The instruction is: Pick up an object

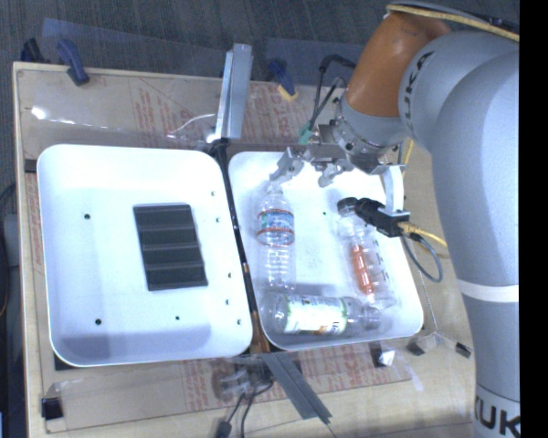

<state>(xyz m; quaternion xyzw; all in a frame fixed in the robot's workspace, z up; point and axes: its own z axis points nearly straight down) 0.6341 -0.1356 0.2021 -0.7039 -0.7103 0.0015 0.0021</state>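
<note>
Three clear plastic bottles lie in the right bin (pixel 247 176). One with a blue-and-red label (pixel 276 235) lies lengthwise left of centre. A second bottle with an orange label (pixel 363 261) lies along the right side. The third, with a green-and-white label (pixel 318 315), lies crosswise at the near end. My gripper (pixel 306 166) hangs over the bin's far end, just above the cap end of the blue-labelled bottle. Its fingers (pixel 286 164) are spread apart with nothing between them.
The left bin (pixel 82 254) holds a dark ribbed rectangular block (pixel 170 245). A metal divider post (pixel 233 89) stands between the bins at the far edge. Blue clamps (pixel 73 62) sit on the bench's far edge. Cables trail off the arm at the right bin's right side.
</note>
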